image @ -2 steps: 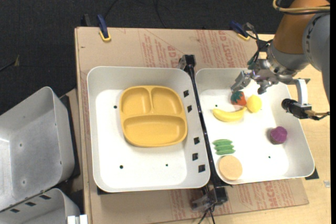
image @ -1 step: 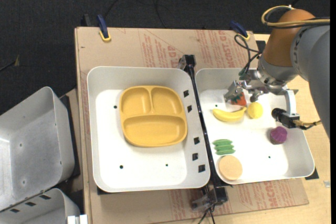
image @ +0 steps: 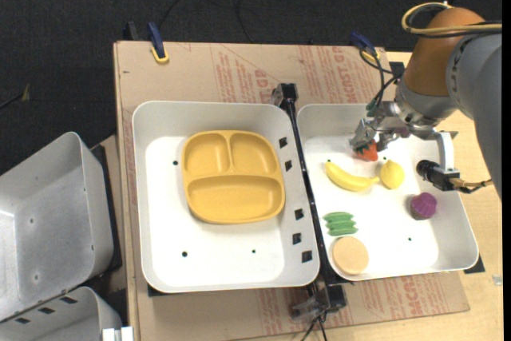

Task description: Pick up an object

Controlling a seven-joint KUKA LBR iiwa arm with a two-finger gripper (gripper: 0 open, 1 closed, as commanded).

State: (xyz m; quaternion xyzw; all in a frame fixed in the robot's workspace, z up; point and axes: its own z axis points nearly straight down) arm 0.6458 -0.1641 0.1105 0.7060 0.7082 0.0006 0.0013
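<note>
Small red-orange object [image: 367,152], right bin [image: 455,247] upper left, directly under gripper [image: 369,141]. Likely light, rigid plastic toy; best pinched across narrow middle. Jaw state: cannot tell. Banana [image: 350,177] at 7 o'clock from it, lemon [image: 391,174] at 4 o'clock. Red print on cardboard [image: 239,68] unreadable.

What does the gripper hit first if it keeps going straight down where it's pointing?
Probably the small red-orange object right under the gripper in the right bin. After that, the bin floor. Depth is hard to judge from this slanted view; the banana lies off that line.
</note>
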